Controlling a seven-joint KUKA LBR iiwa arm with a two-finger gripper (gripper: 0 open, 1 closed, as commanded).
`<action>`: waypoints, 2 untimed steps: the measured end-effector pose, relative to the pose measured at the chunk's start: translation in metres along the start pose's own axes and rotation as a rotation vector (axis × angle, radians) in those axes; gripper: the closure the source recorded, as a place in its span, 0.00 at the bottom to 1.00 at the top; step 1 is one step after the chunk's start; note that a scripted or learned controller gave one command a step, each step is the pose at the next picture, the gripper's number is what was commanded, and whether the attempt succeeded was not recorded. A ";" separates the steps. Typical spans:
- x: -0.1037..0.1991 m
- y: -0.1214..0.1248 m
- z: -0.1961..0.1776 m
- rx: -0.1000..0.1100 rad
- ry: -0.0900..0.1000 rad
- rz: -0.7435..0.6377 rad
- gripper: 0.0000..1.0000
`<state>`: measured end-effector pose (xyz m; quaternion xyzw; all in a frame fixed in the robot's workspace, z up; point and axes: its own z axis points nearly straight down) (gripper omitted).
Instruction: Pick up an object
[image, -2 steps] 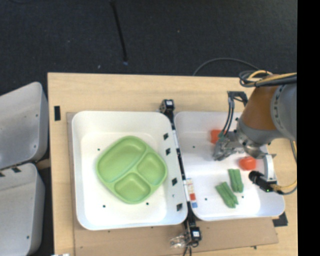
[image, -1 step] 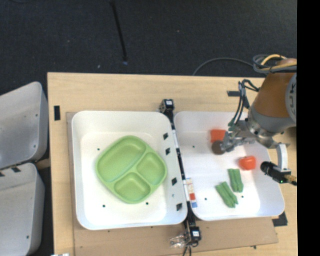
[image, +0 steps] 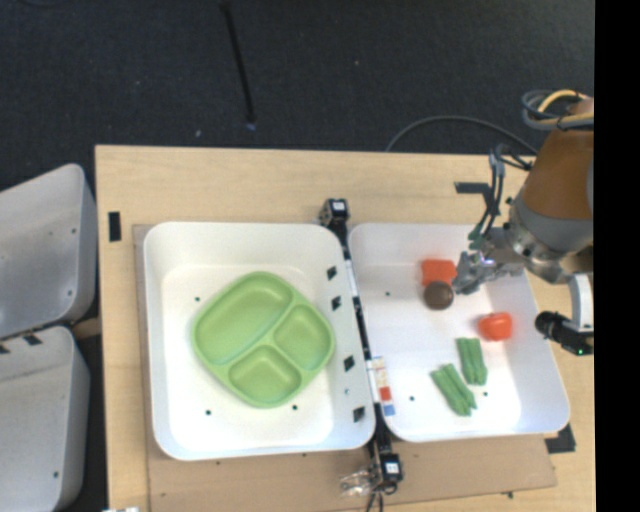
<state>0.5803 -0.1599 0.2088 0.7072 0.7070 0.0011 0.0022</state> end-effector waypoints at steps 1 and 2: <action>0.055 0.021 0.001 0.002 0.002 -0.007 1.00; 0.109 0.041 0.001 0.002 0.002 -0.007 1.00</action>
